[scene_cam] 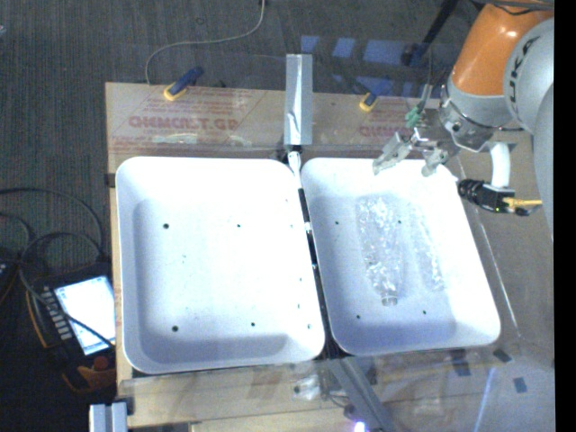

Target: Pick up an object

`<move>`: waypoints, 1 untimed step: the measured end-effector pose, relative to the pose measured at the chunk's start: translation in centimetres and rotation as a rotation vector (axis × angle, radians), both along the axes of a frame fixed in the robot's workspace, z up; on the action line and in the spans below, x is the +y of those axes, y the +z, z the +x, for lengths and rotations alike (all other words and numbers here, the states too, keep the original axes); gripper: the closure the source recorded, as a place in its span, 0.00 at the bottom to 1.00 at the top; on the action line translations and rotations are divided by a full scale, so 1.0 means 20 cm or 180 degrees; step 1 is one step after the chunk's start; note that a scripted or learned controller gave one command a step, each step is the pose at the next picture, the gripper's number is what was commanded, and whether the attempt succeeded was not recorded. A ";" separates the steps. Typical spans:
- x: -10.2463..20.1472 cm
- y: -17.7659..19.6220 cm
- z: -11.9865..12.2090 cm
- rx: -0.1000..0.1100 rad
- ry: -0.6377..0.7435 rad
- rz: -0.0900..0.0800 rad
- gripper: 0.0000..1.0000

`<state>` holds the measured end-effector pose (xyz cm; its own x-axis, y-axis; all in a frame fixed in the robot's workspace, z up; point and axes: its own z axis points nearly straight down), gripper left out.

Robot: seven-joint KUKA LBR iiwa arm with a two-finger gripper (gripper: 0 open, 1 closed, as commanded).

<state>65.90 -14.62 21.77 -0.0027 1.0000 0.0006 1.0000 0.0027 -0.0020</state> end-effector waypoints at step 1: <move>-0.12 -0.15 -0.09 0.0001 -0.0327 0.0002 0.00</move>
<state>64.07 -17.03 18.71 0.1000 0.9950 0.0014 0.9950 -0.1000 -0.0023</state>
